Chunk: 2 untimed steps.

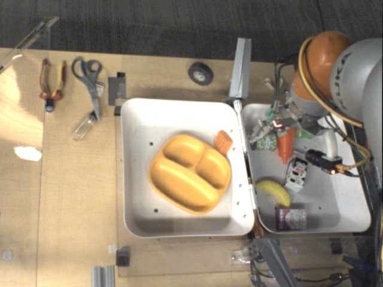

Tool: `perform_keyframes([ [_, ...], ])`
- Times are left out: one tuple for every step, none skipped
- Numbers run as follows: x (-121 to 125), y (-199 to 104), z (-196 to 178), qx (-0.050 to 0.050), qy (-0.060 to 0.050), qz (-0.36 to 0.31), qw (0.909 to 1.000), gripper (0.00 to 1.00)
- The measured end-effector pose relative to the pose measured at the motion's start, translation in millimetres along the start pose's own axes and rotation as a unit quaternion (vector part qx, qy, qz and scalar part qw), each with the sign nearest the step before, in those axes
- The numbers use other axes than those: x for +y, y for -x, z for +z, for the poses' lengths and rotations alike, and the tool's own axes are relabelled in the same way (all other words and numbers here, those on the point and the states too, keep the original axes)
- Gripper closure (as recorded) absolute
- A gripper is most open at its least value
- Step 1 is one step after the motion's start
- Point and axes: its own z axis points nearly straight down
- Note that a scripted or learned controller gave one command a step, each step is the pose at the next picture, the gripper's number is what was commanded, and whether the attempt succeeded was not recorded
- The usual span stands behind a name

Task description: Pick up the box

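The gripper hung low over the back left corner of the right bin, at the end of the grey arm with its orange band; whether it was apart or together could not be told, since the wrist and cables hid it from above. Just beside it lay a carrot, pointing down the bin, and a small green item sat at the tool's near side. The box, small and white with dark print, lay near the bin's middle, just past the carrot's tip and apart from the gripper. A banana rested in front of the box, and a purple can lay on its side near the front wall. The left bin held a large yellow tray and a small orange piece touching its far right edge. On the bench to the left lay scissors and pliers, with a roll of tape behind the bins
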Motion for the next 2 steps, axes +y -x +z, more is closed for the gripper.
perform_keyframes([
  [4,4,19,-0.002,0.004,-0.1,0.995,0.0],
  [7,3,7,-0.003,0.007,-0.102,0.9948,1.0],
])
